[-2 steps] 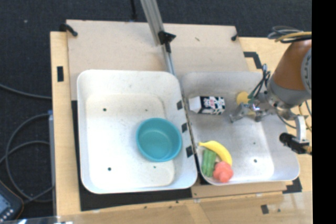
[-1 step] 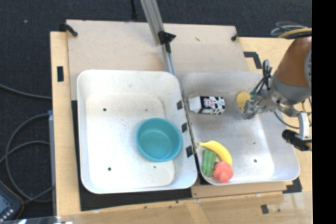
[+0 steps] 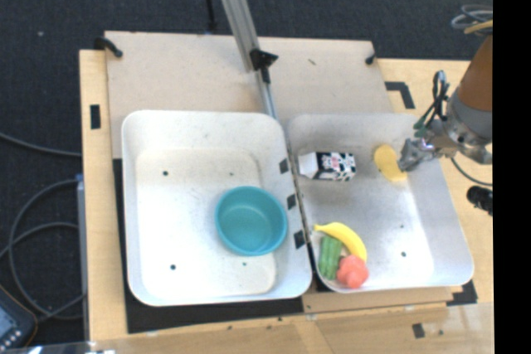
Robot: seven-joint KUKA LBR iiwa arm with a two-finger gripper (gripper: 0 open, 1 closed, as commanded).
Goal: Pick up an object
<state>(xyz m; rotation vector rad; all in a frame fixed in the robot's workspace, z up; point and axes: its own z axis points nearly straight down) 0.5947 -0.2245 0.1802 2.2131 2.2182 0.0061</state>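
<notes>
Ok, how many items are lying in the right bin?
5: milk carton by the left wall, yellow piece beside the gripper, banana, green item, red item front-left.

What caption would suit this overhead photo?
Robot gripper beside a yellow lemon in the right bin; blue bowl in the left bin.

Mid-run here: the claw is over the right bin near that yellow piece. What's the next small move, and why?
Probably a short move toward the left bin, then descend. The claw sits at the right edge of the yellow object in the right bin, not centred over it, and nothing shows between its fingers. The milk carton lies apart, further toward the left bin, so there seems room.
</notes>
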